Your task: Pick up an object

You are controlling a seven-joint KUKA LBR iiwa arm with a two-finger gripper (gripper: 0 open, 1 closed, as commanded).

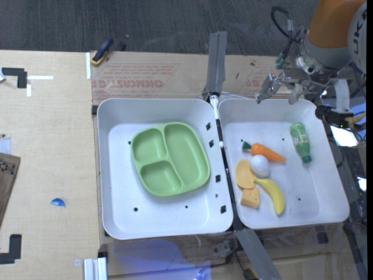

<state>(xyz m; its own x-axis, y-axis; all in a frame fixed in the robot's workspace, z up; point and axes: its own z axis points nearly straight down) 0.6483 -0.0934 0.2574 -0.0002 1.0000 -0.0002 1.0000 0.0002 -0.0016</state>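
Cheese (250, 198) and banana (274, 195) are crowding the right bin's (326, 212) front; the open gripper (281, 90), hovering at its far edge, risks grabbing air.

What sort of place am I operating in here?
Most likely a robotics lab bench set up for pick trials: two white bins side by side, toy food such as a carrot and banana, and a divided green plate.

Bright even overhead light; soft shadows; slightly blurry, perhaps low-resolution.
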